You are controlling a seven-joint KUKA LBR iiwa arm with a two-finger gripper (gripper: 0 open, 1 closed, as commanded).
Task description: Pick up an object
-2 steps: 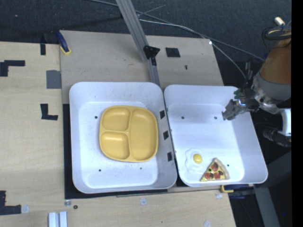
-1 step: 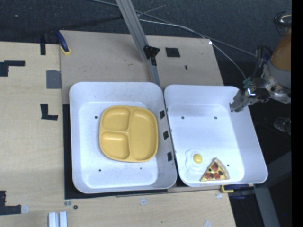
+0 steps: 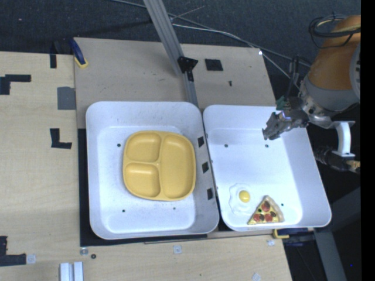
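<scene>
Pizza slice (image 3: pixel 266 211) beside fried egg (image 3: pixel 239 198), right bin (image 3: pixel 304 174)

The bench (image 3: pixel 135 75) is pale wood, scuffed, with black tape marks (image 3: pixel 58 138) stuck down along its left side and a grey patch (image 3: pixel 66 97) beside them. Past its far edge lies dark blue-grey carpet (image 3: pixel 246 7), thin cables (image 3: pixel 193 19) trailing loosely across it. A grey metal post (image 3: pixel 167 34) slants in from above and meets the bench at a black bracket (image 3: pixel 187 64). Light falls even, without hard shadows.
</scene>
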